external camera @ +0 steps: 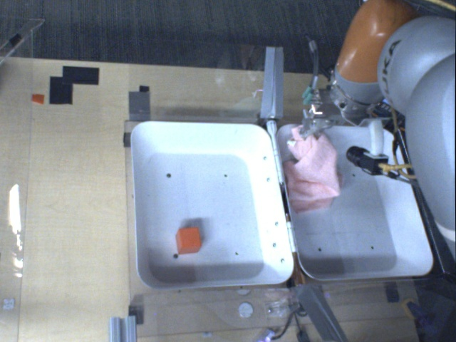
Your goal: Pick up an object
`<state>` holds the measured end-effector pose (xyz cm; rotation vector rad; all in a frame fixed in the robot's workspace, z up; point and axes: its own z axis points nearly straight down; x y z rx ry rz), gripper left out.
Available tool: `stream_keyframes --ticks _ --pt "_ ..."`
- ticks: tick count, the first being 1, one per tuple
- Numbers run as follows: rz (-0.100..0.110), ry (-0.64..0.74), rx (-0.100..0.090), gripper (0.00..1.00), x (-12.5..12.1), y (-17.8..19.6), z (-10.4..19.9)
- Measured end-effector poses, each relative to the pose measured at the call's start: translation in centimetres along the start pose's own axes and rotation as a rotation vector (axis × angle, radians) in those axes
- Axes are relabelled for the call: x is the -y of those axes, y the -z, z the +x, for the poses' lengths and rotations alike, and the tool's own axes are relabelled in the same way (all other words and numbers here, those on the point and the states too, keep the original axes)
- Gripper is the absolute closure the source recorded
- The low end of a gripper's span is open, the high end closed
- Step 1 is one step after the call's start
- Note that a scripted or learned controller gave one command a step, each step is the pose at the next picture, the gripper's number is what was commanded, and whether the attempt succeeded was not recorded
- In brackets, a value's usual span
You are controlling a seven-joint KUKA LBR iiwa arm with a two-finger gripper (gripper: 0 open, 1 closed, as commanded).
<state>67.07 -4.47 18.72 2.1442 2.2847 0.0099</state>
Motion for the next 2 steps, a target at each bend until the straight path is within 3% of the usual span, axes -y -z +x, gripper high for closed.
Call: stream_keyframes --ticks 1,2 --pt "0.003 0.125 0.000 1.00 -0.3 -0.1 5.9" --pt "0.000 0.232 0.000 1.00 -0.5 1.9 8.7"
